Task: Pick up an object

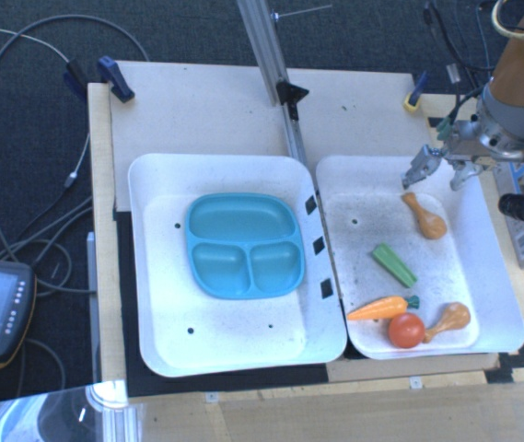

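Drumstick [425,216] lies just below open tool [440,168], cucumber [393,264] nearby.

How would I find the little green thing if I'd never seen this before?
Look in the right-hand white bin, the one without the blue tray. Near its middle lies the green stick, slanted, above the carrot. It is the only green, straight-sided toy there.
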Tool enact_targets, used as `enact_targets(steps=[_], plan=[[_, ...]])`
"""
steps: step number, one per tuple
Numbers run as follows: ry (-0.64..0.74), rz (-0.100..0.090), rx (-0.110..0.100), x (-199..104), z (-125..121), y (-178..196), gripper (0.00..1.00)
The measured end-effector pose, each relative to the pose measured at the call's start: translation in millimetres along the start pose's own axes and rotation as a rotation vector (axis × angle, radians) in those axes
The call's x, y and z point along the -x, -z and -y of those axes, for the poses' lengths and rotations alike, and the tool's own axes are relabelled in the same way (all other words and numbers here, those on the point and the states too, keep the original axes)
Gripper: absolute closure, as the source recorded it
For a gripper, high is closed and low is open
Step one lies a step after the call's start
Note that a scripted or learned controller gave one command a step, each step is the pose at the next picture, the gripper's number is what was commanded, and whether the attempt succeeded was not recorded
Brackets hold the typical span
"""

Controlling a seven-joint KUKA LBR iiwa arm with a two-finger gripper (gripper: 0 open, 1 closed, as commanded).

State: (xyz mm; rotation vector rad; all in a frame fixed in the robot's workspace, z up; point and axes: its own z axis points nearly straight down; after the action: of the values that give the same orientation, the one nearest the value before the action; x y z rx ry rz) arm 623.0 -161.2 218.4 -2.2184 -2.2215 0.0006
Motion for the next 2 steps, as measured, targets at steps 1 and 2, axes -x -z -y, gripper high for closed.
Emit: enact_targets(steps=[1, 2], plan=[[0.0, 0.0, 0.0, 0, 0, 0, 0.0], [-0.001, 0.0, -0.004, -2, 4, -43, 0.0]])
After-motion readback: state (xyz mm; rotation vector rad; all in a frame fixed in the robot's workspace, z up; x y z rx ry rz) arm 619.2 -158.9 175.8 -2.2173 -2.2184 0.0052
